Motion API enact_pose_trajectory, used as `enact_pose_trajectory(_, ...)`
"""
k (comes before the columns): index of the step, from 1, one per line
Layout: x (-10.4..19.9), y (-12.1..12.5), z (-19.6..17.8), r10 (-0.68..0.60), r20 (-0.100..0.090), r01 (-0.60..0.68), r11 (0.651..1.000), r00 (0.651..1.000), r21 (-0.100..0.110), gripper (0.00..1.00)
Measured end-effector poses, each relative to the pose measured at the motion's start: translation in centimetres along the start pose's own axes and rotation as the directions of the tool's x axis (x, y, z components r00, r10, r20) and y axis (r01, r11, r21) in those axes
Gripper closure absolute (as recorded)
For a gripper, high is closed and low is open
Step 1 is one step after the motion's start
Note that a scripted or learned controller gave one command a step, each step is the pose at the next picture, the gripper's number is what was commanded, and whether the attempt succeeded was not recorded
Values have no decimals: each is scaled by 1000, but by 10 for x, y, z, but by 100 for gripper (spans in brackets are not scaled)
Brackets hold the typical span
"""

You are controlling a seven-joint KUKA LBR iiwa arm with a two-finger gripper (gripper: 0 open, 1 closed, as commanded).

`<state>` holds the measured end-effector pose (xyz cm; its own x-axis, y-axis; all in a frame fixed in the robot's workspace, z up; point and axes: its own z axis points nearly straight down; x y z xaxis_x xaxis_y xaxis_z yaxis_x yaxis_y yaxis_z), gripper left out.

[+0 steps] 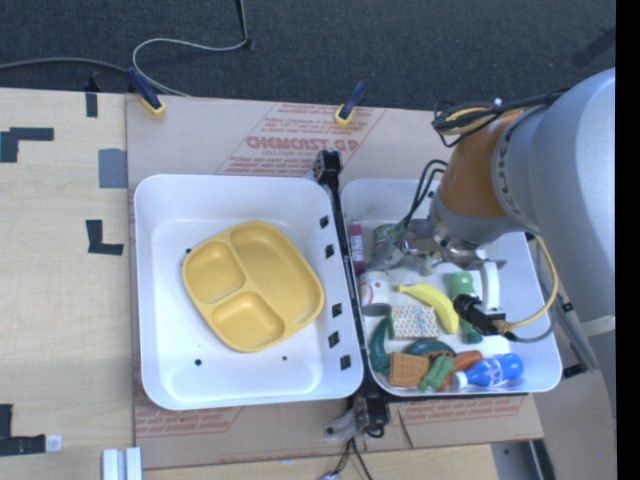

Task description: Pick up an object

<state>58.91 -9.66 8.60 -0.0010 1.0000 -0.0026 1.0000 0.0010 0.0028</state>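
- Where the grey arm with its orange band comes in from the view's right, the gripper [398,246] sits low over the upper left part of the right bin [548,360]; the wrist covers it, so I cannot tell whether it is spread, pressed together or pinching anything
- Just below the gripper in the view lies a yellow banana [432,301], and just beside that, toward the view's right, a small green piece [461,284]
- Down and to the view's left of the gripper, against the bin wall, is a small red and white item [374,291]; any label on it is too small to read
- Below the banana rests a white speckled block [413,320], with a dark teal piece [380,338] beside it
- Farther down from the gripper, along the bin's near wall, lie a brown waffle-like square [407,369], a dark green item [437,371] and a blue bottle [496,370]; its label cannot be read
- Well to the view's left of the gripper, in the left bin [150,268], lies a yellow divided plate [252,284] with three compartments
- Beyond the gripper, toward the top of the view, the cardboard sheet [200,138] under both bins bears red print that seems to read "CHEMCAST GP"; smaller red lines beneath it are illegible
- Farthest off, two yellow clamps [350,113] grip the cardboard's far edge, and black tape marks [100,236] sit on the wooden bench
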Motion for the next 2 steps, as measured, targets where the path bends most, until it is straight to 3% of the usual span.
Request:
enact_pose_trajectory(1,0,0,-10,-1,0,1,1000,1000,-1,100)
enact_pose_trajectory(2,0,0,-9,0,0,0,1000,1000,-1,0)
